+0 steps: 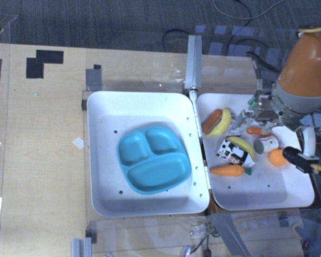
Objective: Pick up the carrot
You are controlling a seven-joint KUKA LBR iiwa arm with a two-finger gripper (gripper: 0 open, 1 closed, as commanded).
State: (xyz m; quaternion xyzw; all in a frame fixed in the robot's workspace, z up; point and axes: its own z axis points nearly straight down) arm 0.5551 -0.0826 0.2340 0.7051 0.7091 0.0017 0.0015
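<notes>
The counter (37,159) carries two white bins side by side. The left bin (104,143) holds a blue divided plate (154,159), lying near its middle with three compartments and nothing in them. The right bin (257,194) holds the small clutter: a hot dog (211,120) and a banana (222,122) touching each other near its far left corner, a second banana (241,144) over a black-and-white patterned toy (231,153) around the middle, an orange ball (277,157) toward the right edge, and a small orange-red piece (253,130) by the far edge.

The arm (306,71) leans in over the far right corner of the right bin, with its tool (260,111) low above the far edge; whether it is released or clenched I cannot tell, and nothing can be seen between its tips.

The carrot (227,171) lies flat on the bin floor, left of centre toward the near edge, long axis running left to right, just beside the patterned toy.

To grasp it well, I judge the tool should travel toward the near-left part of the bin, turn so it closes across the carrot's narrow width, and descend on the thicker half, keeping clear of the toy and the banana alongside.
</notes>
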